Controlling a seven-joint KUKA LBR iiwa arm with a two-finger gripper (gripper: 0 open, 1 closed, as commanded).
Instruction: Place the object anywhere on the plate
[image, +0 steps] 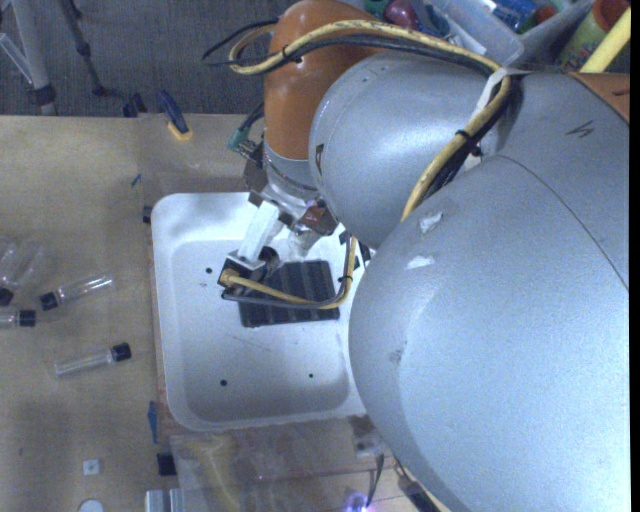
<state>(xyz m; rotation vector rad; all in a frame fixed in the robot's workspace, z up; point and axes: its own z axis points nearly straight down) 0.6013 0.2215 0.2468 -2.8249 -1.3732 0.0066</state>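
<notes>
A dark, ridged rectangular slab (292, 293) lies flat in the middle of the white bin (200, 390), tilted a little from the bin's sides. My gripper (298, 230) hangs just above the slab's far edge, reaching in from the upper right under the orange band. The arm's big grey body hides the right side of the bin and everything beyond it.
Several clear vials with black caps (92, 357) lie on the wooden bench left of the bin, another vial (84, 289) among them. A blue clip (178, 124) sits at the back of the bench. The bin's front left floor (250, 370) is bare white.
</notes>
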